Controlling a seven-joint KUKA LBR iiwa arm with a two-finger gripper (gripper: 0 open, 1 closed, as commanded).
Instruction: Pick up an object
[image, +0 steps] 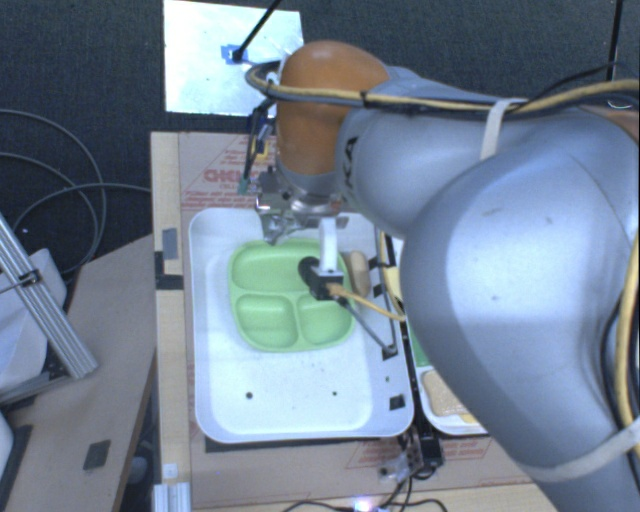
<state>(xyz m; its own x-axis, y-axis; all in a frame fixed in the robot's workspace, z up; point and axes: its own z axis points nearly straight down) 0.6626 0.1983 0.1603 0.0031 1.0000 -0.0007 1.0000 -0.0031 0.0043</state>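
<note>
Hand (277, 228) is over the left bin (290, 415), right at the 12 o'clock rim of the green plate (272, 312). Can't tell whether it touches the rim. Can't tell the hand's state either, wide or narrow; it's too small and shadowed from this angle, and nothing visibly sits in it. The plate is a three-compartment tray lying flat, one big section at 12 and two smaller ones at 6. It sits in the 12 o'clock half of the bin, slightly toward 3. A tan piece (358, 268) lies just beside the plate's 3 o'clock edge, half hidden, can't identify it. Two small dark specks (250, 395) are on the bin floor at 6 o'clock from the plate. The arm (500, 260) comes in from 3 o'clock, its orange band (320, 95) straight above the hand, and it covers most of the right bin (452, 422). A strip of that bin shows at 5 o'clock with something tan and green inside, unclear what. Both bins rest on the brown table (168, 340).
</note>
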